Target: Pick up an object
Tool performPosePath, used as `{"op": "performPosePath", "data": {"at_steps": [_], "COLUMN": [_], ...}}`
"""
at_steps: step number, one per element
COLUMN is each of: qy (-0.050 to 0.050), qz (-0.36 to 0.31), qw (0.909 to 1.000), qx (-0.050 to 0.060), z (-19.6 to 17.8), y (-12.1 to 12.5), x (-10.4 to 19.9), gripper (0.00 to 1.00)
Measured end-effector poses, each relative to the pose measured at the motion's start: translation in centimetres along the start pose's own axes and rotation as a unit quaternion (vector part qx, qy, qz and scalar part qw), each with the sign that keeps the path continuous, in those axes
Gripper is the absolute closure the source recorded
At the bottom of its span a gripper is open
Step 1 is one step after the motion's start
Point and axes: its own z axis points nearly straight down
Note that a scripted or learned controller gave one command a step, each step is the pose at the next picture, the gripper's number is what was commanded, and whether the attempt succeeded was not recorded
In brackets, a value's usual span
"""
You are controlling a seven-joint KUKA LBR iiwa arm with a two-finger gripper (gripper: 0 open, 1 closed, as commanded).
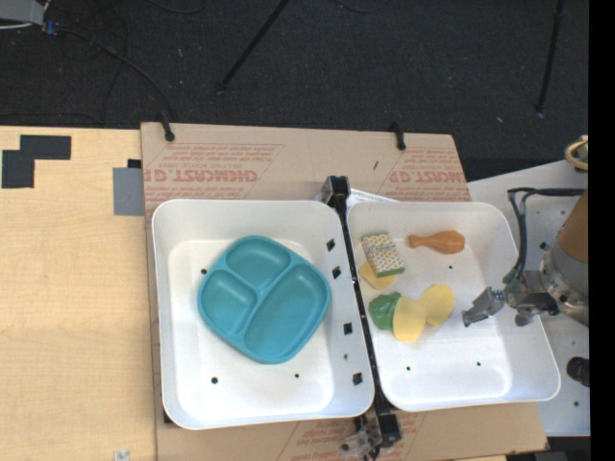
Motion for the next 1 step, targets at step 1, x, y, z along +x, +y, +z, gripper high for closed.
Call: {"op": "performPosePath", "data": {"at_steps": [1], "qy": [-0.001], "qz": [-0.002], "qw": [1.0000], "qx": [-0.006], "z": [-0.75], "y": [0.30], "x": [0.05], "gripper": [0.00]}}
